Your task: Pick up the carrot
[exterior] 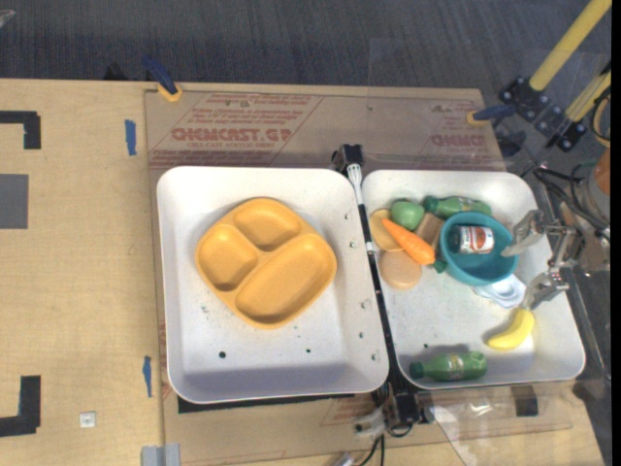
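Tabletop (68,289): pale wood-grain board with black corner marks and blue tape tabs; a brown printed cardboard sheet (310,124) lies under the bins. Dark blue-grey carpet (291,17) beyond.

Left bin (184,357): shallow, white, glossy, rounded corners, lightly speckled. Holds one orange plastic plate (267,260), three-compartment, smooth, lobed outline.

Right bin (437,318): same make, touching the left bin along a black divider.
- Carrot (409,242): orange, tapered, matte, lying at a slant in the upper-left part, across two tan round discs (400,268), just beside the teal bowl.
- Teal bowl (473,250): round, holding a red-and-white can.
- Green vegetables (437,208): along the far wall.
- Banana (512,331): yellow, curved.
- Green bottle (448,364): lying flat near the front wall.

Tool (543,260): metallic, at the right bin's right edge, fingers spread wide, holding nothing, well apart from the carrot.
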Controlling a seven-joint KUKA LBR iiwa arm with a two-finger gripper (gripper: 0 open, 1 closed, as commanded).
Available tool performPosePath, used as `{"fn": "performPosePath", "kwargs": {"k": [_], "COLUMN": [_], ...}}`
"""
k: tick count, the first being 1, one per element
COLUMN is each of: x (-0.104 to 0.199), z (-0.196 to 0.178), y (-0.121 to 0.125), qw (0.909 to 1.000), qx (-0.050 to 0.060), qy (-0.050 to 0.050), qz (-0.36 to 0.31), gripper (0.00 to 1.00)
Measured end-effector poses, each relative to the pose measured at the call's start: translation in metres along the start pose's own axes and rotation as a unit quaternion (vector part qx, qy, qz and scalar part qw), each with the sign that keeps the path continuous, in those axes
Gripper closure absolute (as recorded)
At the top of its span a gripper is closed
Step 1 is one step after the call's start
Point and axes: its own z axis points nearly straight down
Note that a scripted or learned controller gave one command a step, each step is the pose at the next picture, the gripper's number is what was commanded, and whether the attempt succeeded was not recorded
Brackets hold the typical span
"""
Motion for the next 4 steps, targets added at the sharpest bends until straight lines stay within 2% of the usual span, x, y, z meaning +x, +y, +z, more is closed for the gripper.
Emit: {"fn": "performPosePath", "kwargs": {"k": [1, 2, 3, 4], "x": [-0.103, -0.064, -0.008, -0.083], "z": [0.041, 0.085, 0.087, 0.06], "y": [0.068, 0.1, 0.114, 0.058], "qw": [0.9995, 0.9954, 0.9979, 0.9938], "qx": [-0.003, 0.0, 0.002, 0.0], "qy": [0.0, -0.003, -0.017, -0.004], "qz": [-0.032, -0.095, -0.063, 0.111], "gripper": [0.0, 0.0, 0.0, 0.0]}}
